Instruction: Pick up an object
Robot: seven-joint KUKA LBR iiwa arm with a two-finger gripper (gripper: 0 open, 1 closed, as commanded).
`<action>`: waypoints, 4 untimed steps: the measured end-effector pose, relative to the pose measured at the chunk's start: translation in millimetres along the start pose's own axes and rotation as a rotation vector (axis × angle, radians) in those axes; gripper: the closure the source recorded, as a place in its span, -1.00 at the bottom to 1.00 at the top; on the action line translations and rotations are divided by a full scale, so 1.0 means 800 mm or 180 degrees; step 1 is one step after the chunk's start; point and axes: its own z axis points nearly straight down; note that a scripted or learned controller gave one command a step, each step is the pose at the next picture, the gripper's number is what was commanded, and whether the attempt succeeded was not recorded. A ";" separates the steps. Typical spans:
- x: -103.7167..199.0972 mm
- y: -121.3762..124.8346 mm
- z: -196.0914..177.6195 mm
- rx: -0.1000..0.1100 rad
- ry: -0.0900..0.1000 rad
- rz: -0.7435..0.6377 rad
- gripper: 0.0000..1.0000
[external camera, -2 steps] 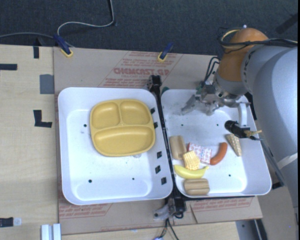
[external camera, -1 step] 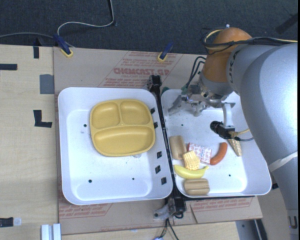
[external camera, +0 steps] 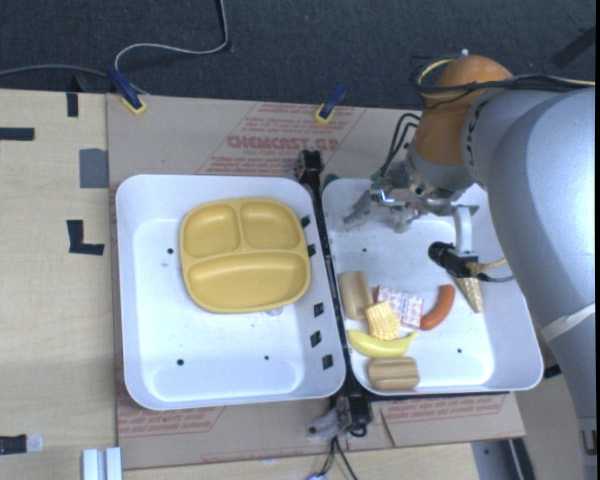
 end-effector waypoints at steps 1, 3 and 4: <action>-0.011 -0.071 -0.001 -0.0002 0.0001 0.0003 -1.00; -0.088 0.001 -0.001 -0.0009 0.0000 -0.0002 -1.00; -0.097 -0.004 -0.001 -0.0008 -0.0001 -0.0003 -1.00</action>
